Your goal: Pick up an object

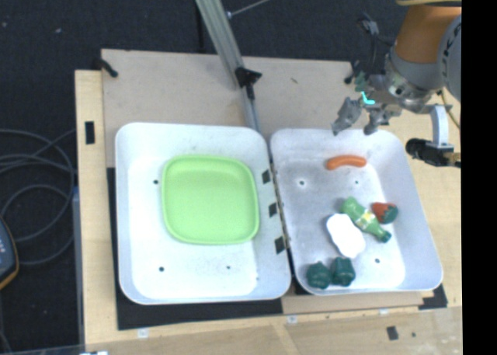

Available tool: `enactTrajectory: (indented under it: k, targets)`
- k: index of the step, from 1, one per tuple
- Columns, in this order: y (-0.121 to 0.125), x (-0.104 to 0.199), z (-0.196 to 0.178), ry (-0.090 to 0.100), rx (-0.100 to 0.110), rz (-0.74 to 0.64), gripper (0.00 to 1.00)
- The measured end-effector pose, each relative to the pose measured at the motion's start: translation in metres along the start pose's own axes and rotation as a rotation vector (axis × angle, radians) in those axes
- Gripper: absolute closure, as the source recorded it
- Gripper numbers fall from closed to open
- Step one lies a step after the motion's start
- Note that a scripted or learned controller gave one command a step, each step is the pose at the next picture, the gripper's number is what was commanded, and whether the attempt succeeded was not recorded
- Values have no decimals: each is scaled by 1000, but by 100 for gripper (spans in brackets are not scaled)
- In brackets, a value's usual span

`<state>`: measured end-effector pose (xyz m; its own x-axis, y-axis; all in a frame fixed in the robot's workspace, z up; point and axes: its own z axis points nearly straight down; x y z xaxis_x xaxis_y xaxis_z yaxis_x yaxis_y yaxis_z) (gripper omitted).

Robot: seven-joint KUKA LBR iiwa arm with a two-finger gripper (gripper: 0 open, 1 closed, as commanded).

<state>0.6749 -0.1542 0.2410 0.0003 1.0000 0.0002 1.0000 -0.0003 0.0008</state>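
The gripper [356,123] hangs over the far rim of the right bin [411,190], its two fingers spread apart with nothing between them. Above it the wrist rises to the orange band on the grey arm [423,27], which leans in from the upper right. Just below the fingertips lies one orange sausage [345,162]. Nearer the front sit one green bottle [366,221], one red piece [384,210] touching it, one white lump [345,235] and two dark green pieces [331,273] (side by side at the front rim). The left bin [140,190] holds one green plate [210,200].
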Motion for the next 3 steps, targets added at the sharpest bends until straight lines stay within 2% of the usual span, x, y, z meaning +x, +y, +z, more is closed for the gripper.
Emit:
enactTrajectory:
  k: [1,3]
  targets:
    - [0,0,0,0,0,0,0]
    - [3,5,87,0,4,0,0]
